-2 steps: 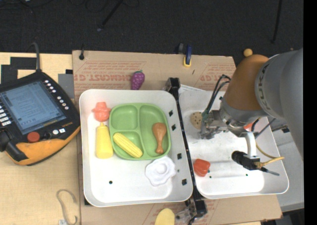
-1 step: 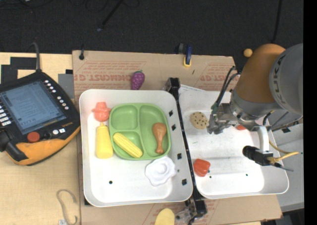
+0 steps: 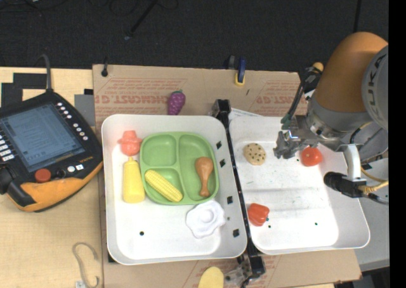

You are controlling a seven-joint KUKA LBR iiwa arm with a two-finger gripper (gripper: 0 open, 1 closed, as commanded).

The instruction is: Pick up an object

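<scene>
**Toy food in two white bins, gripper over the right one**

Toy food lies spread across both bins on the counter. Near the counter's left edge sits a black and orange teach pendant [image 3: 41, 153]. In the left white bin [image 3: 120, 229], a pink plastic figure [image 3: 129, 143] and a yellow plastic bottle [image 3: 132, 181] lie along the left wall. Beside them a green divided plate [image 3: 179, 147] carries a yellow corn cob [image 3: 163, 186] and a brown drumstick [image 3: 204, 174]. A white fried egg toy [image 3: 205, 219] rests near the bin's front right corner. A purple grape bunch [image 3: 176, 102] lies on the cardboard behind this bin.

In the right white bin [image 3: 342, 229], a round tan cookie [image 3: 255, 153] lies near the back left corner and a red pepper toy [image 3: 258, 214] near the front left. The gripper [image 3: 287, 147] hangs over the bin's back half, between the cookie and a red tomato toy [image 3: 311, 155]; whether its fingers are wide or narrow I cannot tell.
</scene>
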